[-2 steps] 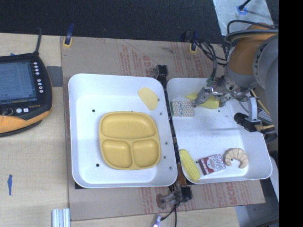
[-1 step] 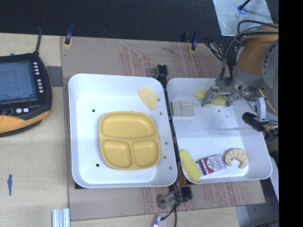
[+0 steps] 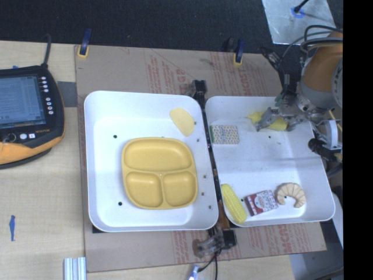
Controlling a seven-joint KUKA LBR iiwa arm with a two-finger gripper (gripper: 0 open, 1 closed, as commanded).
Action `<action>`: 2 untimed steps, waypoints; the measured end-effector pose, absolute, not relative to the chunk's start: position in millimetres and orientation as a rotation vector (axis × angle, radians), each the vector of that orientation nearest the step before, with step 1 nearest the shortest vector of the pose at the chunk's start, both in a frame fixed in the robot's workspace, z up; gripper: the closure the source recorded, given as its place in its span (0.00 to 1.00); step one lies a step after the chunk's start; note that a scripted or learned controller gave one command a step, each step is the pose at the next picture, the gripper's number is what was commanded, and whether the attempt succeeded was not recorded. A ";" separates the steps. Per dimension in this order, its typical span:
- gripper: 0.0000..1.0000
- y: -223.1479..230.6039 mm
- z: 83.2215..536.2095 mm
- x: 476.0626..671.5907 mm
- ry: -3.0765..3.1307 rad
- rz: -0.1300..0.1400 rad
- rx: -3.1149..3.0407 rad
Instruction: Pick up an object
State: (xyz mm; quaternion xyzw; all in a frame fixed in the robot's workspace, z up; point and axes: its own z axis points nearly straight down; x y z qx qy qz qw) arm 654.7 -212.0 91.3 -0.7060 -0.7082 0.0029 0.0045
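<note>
Gripper [image 3: 278,119] over yellow object [image 3: 256,118].

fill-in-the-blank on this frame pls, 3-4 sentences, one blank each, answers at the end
1. The divided yellow plate lies in the ____ bin.
2. The corn cob lies against the right bin's ____ wall.
3. The croissant sits immediately to the right of the ____.
4. The pincer is over a ____ object at the right bin's far side.

Answers: left; left; red packet; yellow
</note>
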 end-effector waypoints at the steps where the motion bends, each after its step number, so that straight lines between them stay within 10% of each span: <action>1: 0.00 -212.0 103.4 655.9 -2.223 0.004 -2.216; 2: 0.00 -182.4 94.3 656.2 -2.227 0.010 -2.214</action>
